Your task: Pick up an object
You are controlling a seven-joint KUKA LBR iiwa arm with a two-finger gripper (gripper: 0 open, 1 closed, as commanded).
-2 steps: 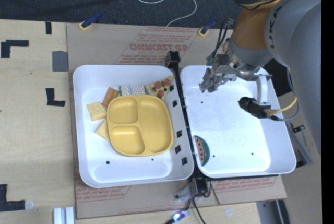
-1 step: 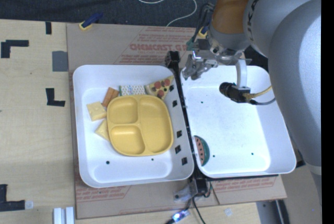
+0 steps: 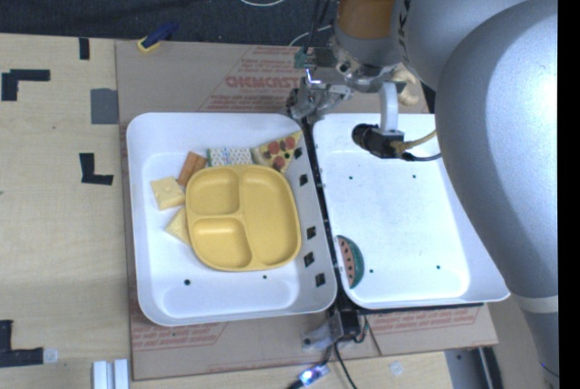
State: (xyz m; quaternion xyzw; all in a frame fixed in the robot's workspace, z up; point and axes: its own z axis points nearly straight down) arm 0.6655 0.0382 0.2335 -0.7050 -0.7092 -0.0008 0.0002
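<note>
Gripper (image 3: 313, 102) first: it hangs over the far end of the wall between the two bins, and whether it is open or closed I cannot tell, since the wrist hides that end of it; nothing can be seen held. Moving from the left, the left bin (image 3: 149, 287) holds a yellow divided plate (image 3: 243, 217) at its middle, with small flat pieces tucked around its far and left edges — a pale cracker-like square (image 3: 168, 192), a brown stick (image 3: 191, 167) and a patterned piece (image 3: 281, 149) near the dividing wall. The right bin (image 3: 408, 206) carries a watermelon slice (image 3: 350, 258) against its near left wall. My judgement is that this is the approach step, with no pick made yet. Next, the arm should settle on one target — likely the pieces just below it — and descend squarely.
</note>
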